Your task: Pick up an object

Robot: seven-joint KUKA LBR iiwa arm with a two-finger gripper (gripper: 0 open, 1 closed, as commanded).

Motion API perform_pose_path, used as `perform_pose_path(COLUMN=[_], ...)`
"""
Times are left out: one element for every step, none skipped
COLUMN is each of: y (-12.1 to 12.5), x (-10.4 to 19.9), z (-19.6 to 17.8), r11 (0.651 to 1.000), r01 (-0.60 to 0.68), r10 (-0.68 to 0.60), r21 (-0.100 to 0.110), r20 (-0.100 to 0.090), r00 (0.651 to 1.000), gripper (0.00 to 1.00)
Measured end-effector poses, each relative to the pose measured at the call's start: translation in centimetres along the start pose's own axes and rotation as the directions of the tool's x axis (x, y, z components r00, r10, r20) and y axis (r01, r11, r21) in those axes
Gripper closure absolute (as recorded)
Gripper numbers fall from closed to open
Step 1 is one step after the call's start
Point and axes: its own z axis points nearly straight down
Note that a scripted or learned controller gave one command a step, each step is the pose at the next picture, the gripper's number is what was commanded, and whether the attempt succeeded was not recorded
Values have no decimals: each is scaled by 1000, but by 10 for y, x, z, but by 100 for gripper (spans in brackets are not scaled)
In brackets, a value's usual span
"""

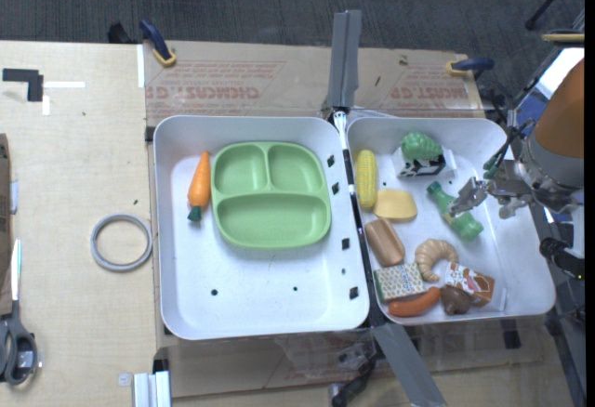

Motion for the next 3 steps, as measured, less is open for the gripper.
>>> perform_pose_path(y=[-34, -29, 32], x=[20, 21, 31], z=[51, 61, 49], r11=[999, 995, 1000], r01=[37, -105, 27], r10=[-37, 105, -27], r21=[-15, -1, -2], r20=[2, 0, 0], r00=[999, 995, 1000], gripper=[0, 0, 0])
